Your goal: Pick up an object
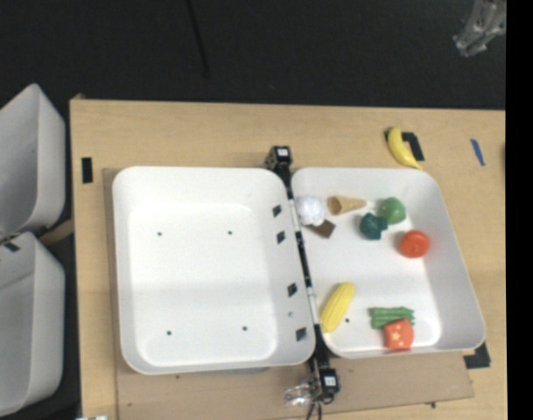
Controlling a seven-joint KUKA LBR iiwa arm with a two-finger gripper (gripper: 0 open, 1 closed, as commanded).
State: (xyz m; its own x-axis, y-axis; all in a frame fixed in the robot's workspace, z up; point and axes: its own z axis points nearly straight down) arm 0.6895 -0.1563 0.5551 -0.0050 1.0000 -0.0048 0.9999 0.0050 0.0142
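toys [413,244] far below fingers [479,26]

left bin [196,269] bare; toys crowd right bin [450,261].

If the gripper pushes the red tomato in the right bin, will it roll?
Probably yes: the tomato looks round and lies free on the flat bin floor. Its smooth, glossy skin may slip from a pinch. It looks like a light toy.

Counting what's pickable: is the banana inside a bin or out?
Out. The banana lies on the bench, beyond the right bin rim.
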